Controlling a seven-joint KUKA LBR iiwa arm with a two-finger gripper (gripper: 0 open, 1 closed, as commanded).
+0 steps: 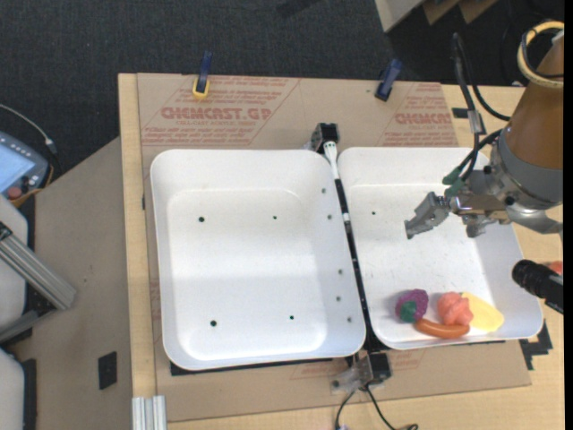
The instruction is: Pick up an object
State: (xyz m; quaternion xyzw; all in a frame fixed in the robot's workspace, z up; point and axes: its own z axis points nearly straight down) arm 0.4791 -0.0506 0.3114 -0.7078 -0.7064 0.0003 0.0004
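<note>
Several toy foods lie together at the near edge of the right bin (385, 186). They are a purple piece with a green end (412, 305), a pink-red lump (455, 307), an orange sausage shape (440, 329) and a flat yellow piece (484, 315). My gripper (445, 226) hangs over the middle of the right bin, above and behind the group and apart from it. It is open with nothing between its fingers. One grey finger (423, 218) points left and down.
The left bin (179, 177) sits beside the right one, with a black divider strip (345, 231) between them. Both rest on a cardboard sheet (224, 106) held by clamps at the far edge. The arm comes in from the right.
</note>
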